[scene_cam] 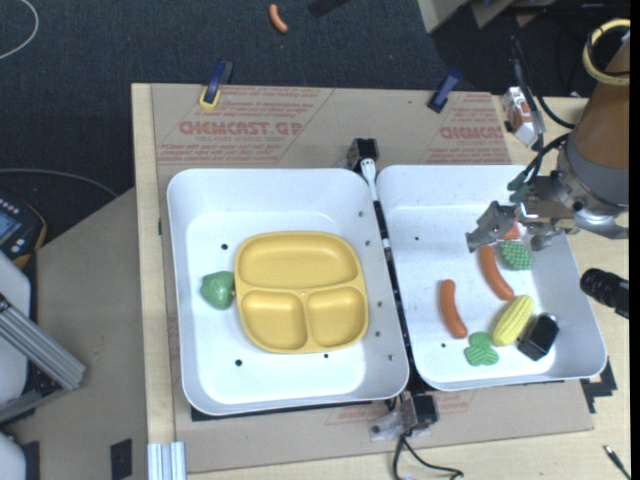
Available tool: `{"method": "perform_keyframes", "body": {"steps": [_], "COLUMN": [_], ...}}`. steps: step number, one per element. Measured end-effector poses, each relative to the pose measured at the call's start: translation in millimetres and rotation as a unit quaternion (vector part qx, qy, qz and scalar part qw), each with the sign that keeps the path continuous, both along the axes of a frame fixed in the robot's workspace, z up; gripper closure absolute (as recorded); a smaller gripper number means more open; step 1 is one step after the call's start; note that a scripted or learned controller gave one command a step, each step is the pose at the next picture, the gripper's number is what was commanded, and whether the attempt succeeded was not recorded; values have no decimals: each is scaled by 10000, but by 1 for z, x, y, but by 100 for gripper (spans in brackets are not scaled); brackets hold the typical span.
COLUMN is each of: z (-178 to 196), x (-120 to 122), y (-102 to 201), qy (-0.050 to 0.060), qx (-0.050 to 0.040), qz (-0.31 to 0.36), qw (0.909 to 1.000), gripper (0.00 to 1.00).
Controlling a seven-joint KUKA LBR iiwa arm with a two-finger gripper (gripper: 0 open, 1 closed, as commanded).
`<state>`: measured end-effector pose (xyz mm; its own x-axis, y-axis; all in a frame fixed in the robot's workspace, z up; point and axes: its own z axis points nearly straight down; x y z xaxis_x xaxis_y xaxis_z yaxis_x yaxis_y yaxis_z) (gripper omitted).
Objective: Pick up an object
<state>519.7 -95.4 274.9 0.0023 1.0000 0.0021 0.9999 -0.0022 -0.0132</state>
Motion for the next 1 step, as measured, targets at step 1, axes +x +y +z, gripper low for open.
{"method": "perform_keyframes", "body": {"steps": [1], "z": [6], "x": [2], "y": [0], "qy": [-59], "qx": [-6], "qz": [12], "qw": [10000], "gripper": [0]}}
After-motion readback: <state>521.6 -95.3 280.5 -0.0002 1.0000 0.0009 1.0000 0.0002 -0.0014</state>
